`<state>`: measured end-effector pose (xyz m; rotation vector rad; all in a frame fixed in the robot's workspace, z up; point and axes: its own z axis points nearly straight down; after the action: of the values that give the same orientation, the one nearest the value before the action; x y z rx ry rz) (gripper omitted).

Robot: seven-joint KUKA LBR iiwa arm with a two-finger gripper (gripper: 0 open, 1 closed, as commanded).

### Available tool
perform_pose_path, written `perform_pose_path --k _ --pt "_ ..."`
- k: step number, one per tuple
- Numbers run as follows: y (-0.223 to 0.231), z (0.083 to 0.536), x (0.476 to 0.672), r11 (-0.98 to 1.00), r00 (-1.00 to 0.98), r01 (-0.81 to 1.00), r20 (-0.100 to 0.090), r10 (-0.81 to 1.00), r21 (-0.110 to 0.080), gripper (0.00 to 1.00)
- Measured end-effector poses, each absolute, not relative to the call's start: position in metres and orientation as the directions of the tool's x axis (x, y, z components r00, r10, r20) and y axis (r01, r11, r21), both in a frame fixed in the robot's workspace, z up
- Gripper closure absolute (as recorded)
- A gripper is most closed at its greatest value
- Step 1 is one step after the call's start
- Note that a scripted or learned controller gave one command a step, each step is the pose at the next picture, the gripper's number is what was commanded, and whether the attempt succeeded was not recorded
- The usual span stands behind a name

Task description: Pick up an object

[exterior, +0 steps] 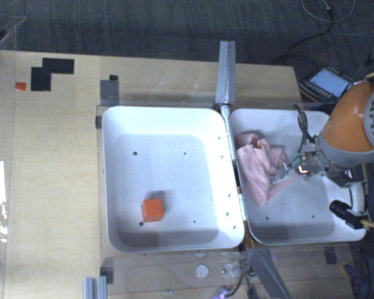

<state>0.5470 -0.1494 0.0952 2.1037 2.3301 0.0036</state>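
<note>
The arm comes in from the right over the right-hand bin (287, 229), its orange band bulking above the wrist, and the gripper (294, 169) is down low against the pink cloth (260, 166). The cloth lies crumpled in the left half of that bin, beginning right at the gripper and spreading away from it toward the divider between the two bins; its long axis runs roughly from the bin's far edge toward the near one, crosswise to the arm's reach. From where I stand the tool seems to be touching the cloth's right-hand fold, but whether it is spread, closed or pinching fabric I cannot tell; that part is small and dim under the wrist.

The orange block (153, 210) sits well away, across the divider in the left-hand bin (118, 167), toward its near left corner. The cloth is plainly the nearer target. I would judge that any lift from here turns on catching that right-hand fold rather than sliding off it.
</note>
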Motion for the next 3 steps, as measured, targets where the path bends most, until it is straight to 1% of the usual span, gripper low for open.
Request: perform_pose_path --k 1,2,3 --pt "-0.131 0.089 0.600 0.195 -0.195 0.981 -0.004 0.981 0.014 0.00" --pt "-0.094 0.090 0.616 0.351 -0.351 0.936 -0.009 0.936 0.014 0.00" --pt "-0.092 0.089 0.662 0.442 -0.442 0.897 -0.003 0.897 0.003 0.00"
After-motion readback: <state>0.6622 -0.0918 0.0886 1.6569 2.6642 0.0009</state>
